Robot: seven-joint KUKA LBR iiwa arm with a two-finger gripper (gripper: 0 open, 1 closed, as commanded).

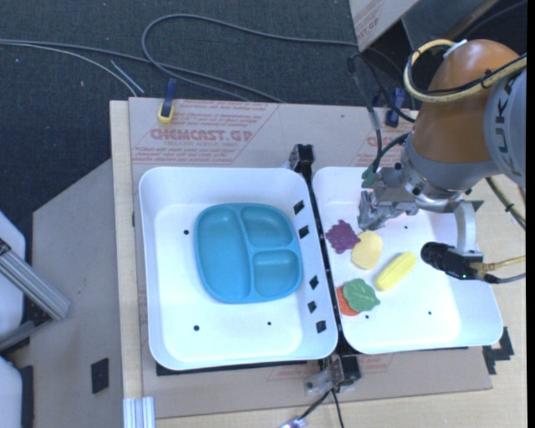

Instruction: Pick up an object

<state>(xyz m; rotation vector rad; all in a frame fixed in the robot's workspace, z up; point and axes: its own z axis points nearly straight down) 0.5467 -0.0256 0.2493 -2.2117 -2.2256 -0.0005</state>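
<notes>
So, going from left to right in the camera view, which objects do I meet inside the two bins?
Blue divided plate → purple toy → pale yellow round toy → yellow corn cob.

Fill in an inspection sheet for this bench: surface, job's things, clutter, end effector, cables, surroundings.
Surface: brown board bearing left bin and right bin, side by side.
Job's things: right bin holds purple toy, yellow ball, corn cob and green-and-orange toy; left bin holds blue divided plate.
Clutter: clamp on the board's far edge.
End effector: over the right bin, beside the purple toy.
Cables: grey cables on the floor.
Surroundings: dark floor, cardboard box.
</notes>
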